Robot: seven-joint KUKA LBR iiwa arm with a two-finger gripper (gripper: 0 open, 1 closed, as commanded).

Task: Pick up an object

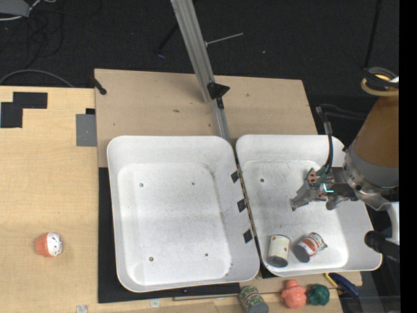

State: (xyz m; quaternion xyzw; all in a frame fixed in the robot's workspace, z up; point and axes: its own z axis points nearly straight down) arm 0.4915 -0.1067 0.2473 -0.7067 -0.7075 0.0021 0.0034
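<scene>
In the right bin (287, 155), near its front edge, lie two things: a white cup (279, 250) and, just to its right, a red and white can (310, 246) on its side. My gripper (316, 203) hangs over the right part of this bin, behind the two things and apart from them. Its fingers (298, 201) are spread open with nothing between them. The grey arm with its orange band (381, 132) comes in from the right.
The left bin (169, 155) adjoins the right one. In front of the right bin lie a dark can (251, 298), a pink toy (294, 294) and a green toy (318, 295). An orange ball (49, 244) rests on the wooden table at the left. A metal rail (195, 44) slants behind the bins.
</scene>
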